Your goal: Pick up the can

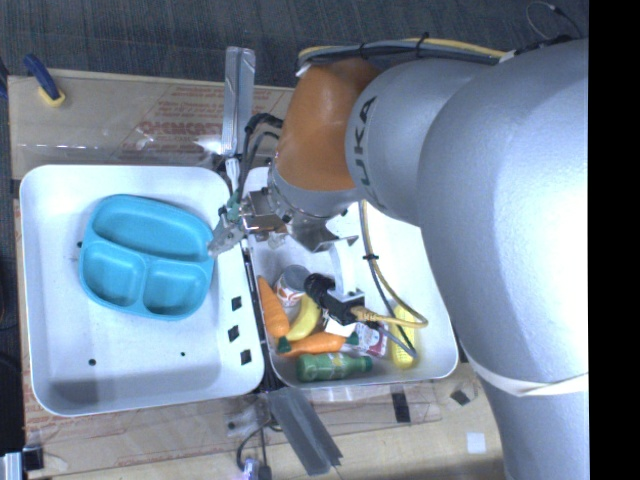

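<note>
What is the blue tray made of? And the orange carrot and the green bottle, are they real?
The blue tray looks like moulded plastic: one even colour, rounded edges, soft matt sheen. The carrot seems to be toy plastic, smooth and evenly orange, though the view can't prove it. The green bottle looks like glossy plastic or glass; it is too small to tell which.

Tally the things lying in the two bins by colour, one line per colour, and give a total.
Blue: 1, the divided tray in the left bin.
Orange: 2, the carrots and in the right bin.
Yellow: 2, the banana and the corn.
Green: 1, the bottle.
Silver: 1, the can.
Total: 7. The arm may hide more.
</note>
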`<state>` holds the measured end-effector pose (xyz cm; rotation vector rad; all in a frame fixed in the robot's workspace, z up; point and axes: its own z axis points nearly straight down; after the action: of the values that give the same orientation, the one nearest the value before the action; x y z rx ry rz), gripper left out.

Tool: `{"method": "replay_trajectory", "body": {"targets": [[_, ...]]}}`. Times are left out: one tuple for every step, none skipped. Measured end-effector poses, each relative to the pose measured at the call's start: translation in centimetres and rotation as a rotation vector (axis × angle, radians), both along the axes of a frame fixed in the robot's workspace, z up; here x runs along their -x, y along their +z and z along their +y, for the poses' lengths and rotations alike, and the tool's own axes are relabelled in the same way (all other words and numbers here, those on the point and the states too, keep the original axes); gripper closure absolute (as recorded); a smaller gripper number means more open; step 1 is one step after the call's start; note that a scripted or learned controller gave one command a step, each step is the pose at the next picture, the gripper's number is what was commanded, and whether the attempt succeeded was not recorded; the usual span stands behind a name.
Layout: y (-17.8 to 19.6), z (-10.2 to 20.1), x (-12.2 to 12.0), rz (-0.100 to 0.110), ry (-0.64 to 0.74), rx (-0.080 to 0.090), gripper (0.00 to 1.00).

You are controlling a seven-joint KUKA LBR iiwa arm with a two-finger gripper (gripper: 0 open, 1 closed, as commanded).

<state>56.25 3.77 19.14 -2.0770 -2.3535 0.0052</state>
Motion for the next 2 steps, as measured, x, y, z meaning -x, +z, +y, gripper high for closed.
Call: {"method": "replay_trajectory", "body": {"targets": [[0.7,-8.3,-3.9,-0.002,-0.254,0.001,0.0],[0.0,3.4,-9.3,0.0,-0.264,0.0,0.0]]}}
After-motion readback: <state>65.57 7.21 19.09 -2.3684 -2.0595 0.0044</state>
